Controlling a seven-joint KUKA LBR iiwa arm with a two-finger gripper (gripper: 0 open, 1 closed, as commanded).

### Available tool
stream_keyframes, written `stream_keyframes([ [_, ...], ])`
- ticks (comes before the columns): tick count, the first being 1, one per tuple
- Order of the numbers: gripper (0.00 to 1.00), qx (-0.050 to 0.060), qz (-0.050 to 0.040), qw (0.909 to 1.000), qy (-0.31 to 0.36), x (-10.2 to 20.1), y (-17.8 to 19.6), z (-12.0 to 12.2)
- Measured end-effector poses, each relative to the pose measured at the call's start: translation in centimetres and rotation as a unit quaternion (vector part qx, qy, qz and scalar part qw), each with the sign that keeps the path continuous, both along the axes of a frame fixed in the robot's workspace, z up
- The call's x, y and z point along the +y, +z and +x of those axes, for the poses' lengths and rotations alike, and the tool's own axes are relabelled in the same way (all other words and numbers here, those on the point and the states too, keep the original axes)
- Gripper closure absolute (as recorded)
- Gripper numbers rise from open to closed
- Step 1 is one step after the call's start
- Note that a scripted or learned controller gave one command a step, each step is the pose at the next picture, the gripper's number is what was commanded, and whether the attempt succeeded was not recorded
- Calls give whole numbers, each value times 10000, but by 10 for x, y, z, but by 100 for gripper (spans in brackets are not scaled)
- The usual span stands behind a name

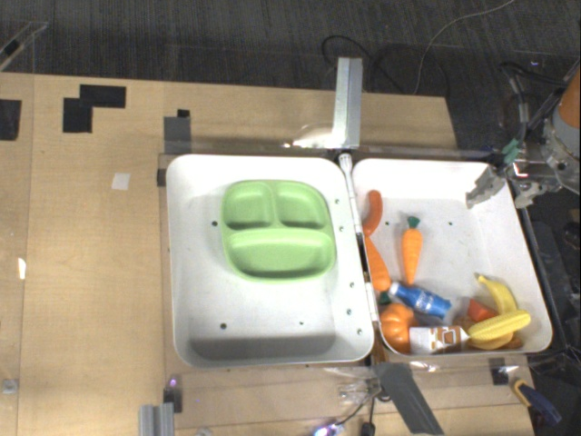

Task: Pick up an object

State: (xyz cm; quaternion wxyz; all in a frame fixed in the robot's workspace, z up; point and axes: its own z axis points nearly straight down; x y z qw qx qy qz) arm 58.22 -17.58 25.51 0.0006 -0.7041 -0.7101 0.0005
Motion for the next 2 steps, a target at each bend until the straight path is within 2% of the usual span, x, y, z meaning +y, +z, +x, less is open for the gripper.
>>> stream_keyframes([
  [1,0,-166,-30,9984,538,32,-138,13],
  [2,0,-67,-4,9978,653,89,-167,7],
])
